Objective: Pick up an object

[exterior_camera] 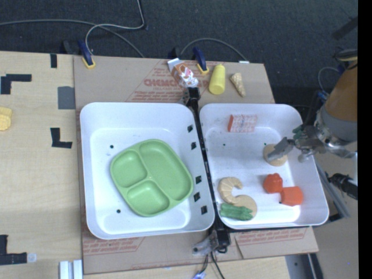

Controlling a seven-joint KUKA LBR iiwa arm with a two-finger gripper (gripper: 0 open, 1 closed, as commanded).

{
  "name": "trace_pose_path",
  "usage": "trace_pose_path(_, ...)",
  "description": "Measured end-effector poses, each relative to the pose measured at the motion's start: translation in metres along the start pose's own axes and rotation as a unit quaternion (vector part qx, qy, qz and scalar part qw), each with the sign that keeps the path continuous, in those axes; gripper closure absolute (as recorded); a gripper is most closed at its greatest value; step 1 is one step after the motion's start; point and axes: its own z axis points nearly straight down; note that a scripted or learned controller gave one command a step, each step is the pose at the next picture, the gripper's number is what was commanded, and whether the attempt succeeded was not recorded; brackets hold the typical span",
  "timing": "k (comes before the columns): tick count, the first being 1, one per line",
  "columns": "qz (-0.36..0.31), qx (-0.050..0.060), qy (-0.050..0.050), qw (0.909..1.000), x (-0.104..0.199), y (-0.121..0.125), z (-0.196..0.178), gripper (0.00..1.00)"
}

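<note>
the two-finger gripper (pixel 290 150) hangs at the right edge of the right white bin (pixel 256 110), fingers spread, just above a round tan disc (pixel 275 156). two red blocks (pixel 273 183) lie near the bin's lower right corner.

robotics lab: clamped cardboard (pixel 168 80) on worktop (pixel 35 173), loose cables (pixel 116 22), two white bins (pixel 93 121), toy food.
</note>
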Motion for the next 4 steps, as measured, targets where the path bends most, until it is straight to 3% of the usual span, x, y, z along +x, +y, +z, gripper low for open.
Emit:
trace_pose_path(1,-0.001,-0.005,-0.001,1.0000,0.016,-0.045,0.104,0.00)
trace_pose_path(2,-0.001,-0.002,0.000,1.0000,0.017,-0.047,0.096,1.00)
trace_pose_path(3,-0.002,-0.007,0.000,1.0000,0.070,0.029,0.108,1.00)
trace_pose_path(4,-0.002,-0.003,0.000,1.0000,0.132,0.034,0.010,1.00)
